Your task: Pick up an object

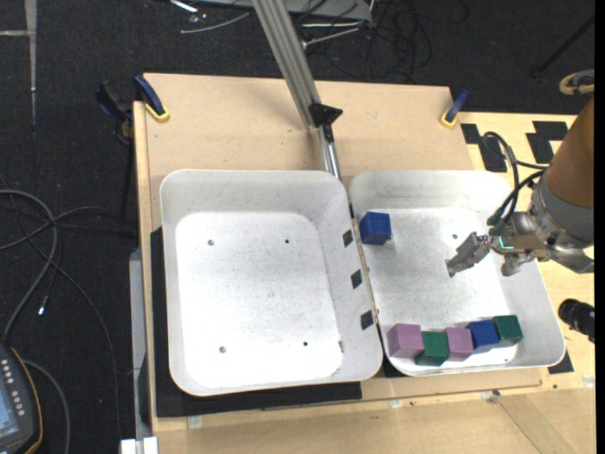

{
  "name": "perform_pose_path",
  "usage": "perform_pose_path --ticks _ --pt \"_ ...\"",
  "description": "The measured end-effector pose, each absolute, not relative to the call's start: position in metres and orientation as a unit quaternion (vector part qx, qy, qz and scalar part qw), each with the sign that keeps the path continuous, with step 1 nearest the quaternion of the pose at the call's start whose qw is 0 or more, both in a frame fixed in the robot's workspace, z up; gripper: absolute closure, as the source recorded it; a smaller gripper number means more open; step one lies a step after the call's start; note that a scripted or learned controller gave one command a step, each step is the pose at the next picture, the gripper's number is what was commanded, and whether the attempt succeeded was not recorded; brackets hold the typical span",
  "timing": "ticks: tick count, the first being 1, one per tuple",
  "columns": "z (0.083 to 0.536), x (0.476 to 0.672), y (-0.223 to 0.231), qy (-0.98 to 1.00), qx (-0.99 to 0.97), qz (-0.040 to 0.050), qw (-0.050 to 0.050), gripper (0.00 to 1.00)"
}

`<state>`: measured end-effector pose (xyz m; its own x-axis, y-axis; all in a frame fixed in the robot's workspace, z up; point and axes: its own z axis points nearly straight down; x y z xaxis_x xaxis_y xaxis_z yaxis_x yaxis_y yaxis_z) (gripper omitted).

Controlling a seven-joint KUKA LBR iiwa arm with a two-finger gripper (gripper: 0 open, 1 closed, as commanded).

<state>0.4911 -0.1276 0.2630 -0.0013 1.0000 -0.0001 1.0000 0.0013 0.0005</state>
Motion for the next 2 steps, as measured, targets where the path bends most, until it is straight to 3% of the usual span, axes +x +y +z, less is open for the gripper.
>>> perform_pose_path --ticks 1,2 --pt "0.174 0.543 -0.195 0.706 0.709 -0.0023 -0.001 0.00" --pt "0.095 0.563 -0.222 0.707 0.707 0.0013 0.001 0.00"
